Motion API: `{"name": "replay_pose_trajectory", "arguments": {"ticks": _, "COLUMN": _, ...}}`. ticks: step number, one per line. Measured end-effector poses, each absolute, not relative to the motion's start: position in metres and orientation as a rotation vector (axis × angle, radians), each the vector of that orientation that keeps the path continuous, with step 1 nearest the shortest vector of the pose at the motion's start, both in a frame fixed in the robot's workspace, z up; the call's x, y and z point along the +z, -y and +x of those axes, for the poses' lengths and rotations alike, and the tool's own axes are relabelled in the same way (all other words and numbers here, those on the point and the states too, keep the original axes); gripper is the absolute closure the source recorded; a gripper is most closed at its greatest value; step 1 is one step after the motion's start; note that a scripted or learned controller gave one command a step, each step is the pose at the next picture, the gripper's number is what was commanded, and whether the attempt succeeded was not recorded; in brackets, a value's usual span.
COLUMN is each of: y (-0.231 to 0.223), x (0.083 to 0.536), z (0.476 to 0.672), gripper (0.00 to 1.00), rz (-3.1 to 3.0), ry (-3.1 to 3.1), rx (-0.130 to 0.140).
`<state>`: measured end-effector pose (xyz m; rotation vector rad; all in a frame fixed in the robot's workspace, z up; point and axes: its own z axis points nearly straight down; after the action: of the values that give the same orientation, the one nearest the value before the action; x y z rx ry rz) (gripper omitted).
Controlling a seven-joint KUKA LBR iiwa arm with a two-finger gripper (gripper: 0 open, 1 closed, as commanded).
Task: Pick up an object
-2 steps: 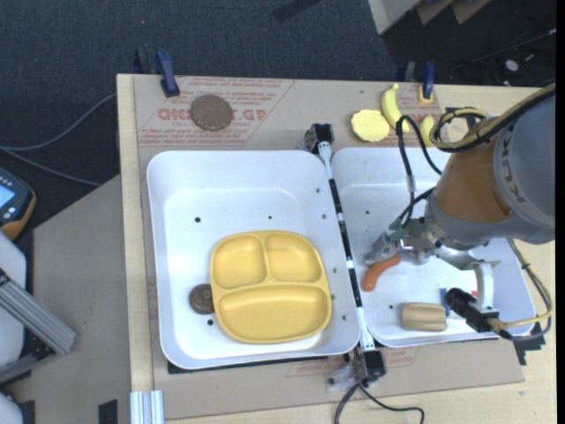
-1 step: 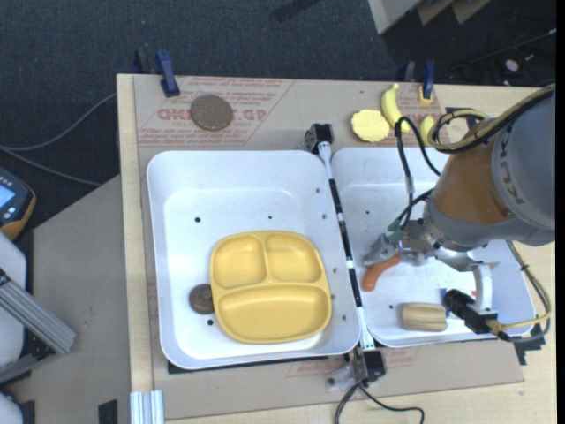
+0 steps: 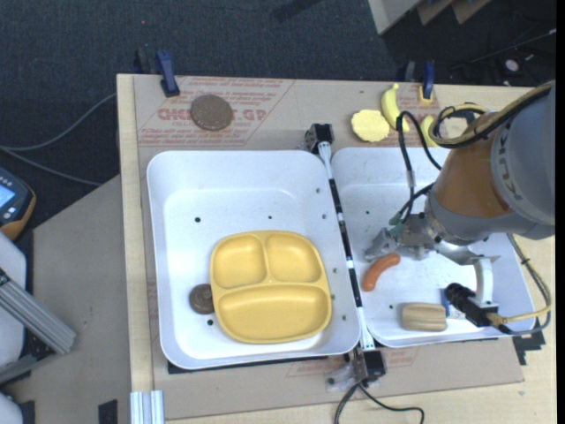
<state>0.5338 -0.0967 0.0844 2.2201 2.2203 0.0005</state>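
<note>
Gripper (image 3: pixel 391 241) low over sausage (image 3: pixel 380 271) — arm (image 3: pixel 494 179) bent

An orange sausage (image 3: pixel 380 271) lies slantwise in the right bin (image 3: pixel 371 177) beside my end effector (image 3: pixel 395 241); a tan bread roll (image 3: pixel 423 317) rests flat near the front wall

**Tool low in the right bin**

I see the tool (image 3: pixel 395 239) just above an orange sausage (image 3: pixel 380 270) in the right bin (image 3: pixel 371 177). A tan bread piece (image 3: pixel 422 317) lies nearby. The left bin (image 3: pixel 177 193) holds a yellow divided tray (image 3: pixel 267 284) and a brown disc (image 3: pixel 201 299).
</note>
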Motion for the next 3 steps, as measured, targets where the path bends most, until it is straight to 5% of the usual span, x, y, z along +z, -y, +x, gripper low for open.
{"name": "replay_pose_trajectory", "arguments": {"ticks": 2, "y": 0.093, "x": 0.084, "z": 0.514, "gripper": 0.0, "rz": 2.225, "ry": -2.223, "rx": -0.002}}
{"name": "replay_pose_trajectory", "arguments": {"ticks": 3, "y": 0.093, "x": 0.095, "z": 0.515, "gripper": 1.0, "rz": 2.222, "ry": -2.22, "rx": 0.0}}
